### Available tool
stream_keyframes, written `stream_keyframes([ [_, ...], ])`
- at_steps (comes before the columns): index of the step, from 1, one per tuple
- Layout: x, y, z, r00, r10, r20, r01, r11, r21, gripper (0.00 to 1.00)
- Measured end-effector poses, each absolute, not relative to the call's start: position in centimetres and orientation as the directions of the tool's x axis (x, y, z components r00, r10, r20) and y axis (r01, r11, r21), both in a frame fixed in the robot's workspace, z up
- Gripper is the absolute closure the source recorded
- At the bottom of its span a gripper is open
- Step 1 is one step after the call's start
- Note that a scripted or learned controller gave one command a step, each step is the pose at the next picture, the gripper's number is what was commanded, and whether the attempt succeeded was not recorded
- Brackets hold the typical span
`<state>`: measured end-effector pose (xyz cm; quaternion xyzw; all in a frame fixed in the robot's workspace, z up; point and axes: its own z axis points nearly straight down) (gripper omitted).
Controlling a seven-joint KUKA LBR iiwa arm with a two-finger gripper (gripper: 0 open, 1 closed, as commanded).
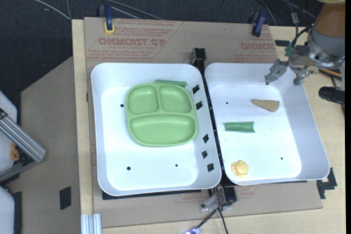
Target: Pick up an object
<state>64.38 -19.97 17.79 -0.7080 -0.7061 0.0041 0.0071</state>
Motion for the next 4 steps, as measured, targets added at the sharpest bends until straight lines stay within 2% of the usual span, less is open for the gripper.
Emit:
stream_keyframes([
  [1, 64.7, -19.9, 18.7, -0.001, 1.000, 0.001, 1.000, 0.001, -0.001, 0.00],
  [3, 64.4, -19.9, 10.3, -0.001, 1.000, 0.002, 1.000, 0.001, -0.005, 0.00],
  [4, 64.4, -19.9, 8.5, -0.002, 1.000, 0.001, 1.000, 0.002, -0.003, 0.00],
])
